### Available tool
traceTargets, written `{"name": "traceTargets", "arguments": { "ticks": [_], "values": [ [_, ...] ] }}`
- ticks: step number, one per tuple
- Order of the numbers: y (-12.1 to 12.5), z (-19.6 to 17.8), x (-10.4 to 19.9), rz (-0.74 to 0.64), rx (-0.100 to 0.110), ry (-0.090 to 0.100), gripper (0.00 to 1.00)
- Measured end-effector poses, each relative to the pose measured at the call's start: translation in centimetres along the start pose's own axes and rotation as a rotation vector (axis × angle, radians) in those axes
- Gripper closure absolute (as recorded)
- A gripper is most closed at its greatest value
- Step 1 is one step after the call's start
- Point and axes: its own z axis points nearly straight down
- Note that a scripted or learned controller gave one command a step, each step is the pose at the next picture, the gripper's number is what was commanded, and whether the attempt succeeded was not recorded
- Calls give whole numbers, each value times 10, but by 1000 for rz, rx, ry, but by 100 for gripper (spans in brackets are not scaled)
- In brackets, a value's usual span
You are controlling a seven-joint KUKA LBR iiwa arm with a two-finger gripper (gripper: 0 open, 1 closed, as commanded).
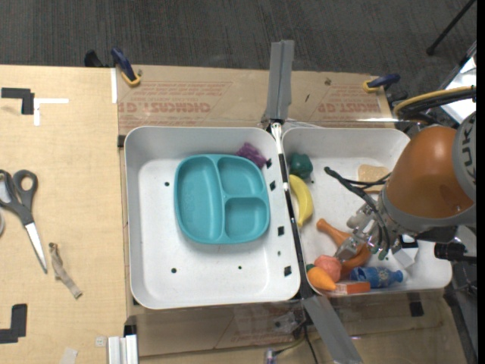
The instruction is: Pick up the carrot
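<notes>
we hover our gripper (362,243) low over the carrot (338,237) in the right bin (333,139) to line up a grasp, though we cannot tell its state.

two bins sit side by side on the bench (61,203). the left bin (144,279) holds a divided tray (223,199) near its middle, with a small item (253,154) behind the tray at the back wall. in the right bin (333,139), a banana (301,199) lies along the left wall, a round item (301,164) just behind it. the carrot (339,235) lies right of the banana, touching the gripper (362,237). several toys crowd the front wall (356,275). scissors (24,211) lie on the bench well left of the bins, a small strip (64,271) before them.
</notes>
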Motion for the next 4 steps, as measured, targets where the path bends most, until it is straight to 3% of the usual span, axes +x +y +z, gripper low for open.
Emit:
{"name": "traceTargets", "arguments": {
  "ticks": [1, 2, 3, 4],
  "values": [
    [4, 6, 11, 313, 7, 30, 0],
    [-34, -31, -25, 503, 16, 39, 0],
    [27, 10, -21, 488, 16, 41, 0],
    [26, 1, -22, 485, 17, 41, 100]
  ]
}}
